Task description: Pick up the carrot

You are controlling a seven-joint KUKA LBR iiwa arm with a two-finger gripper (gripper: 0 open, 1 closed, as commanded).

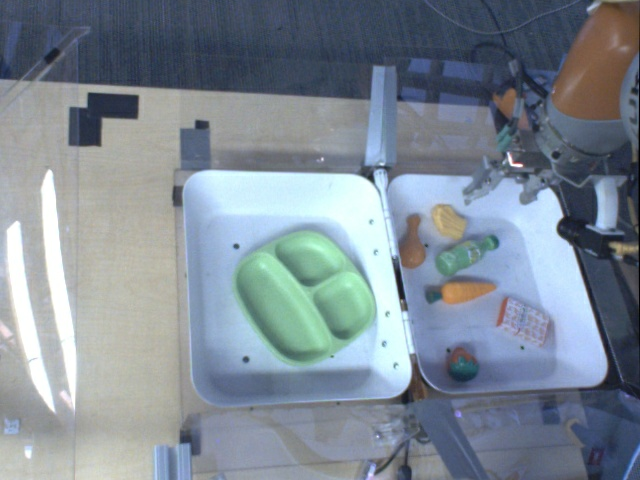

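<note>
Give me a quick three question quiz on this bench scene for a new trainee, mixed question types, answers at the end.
1. True or false: the carrot lies in the left bin.
2. Which item lies nearest the carrot? A) green bottle B) green divided plate C) yellow piece
3. Fill in: the tool is over the ____ edge of the right bin.

Key:
1. False; it lies in the right bin.
2. A
3. Far

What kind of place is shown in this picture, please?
Probably a robot test bench in a lab: two white bins on a wooden bench, toy food such as a carrot, and the arm's hand above the right bin.
</note>
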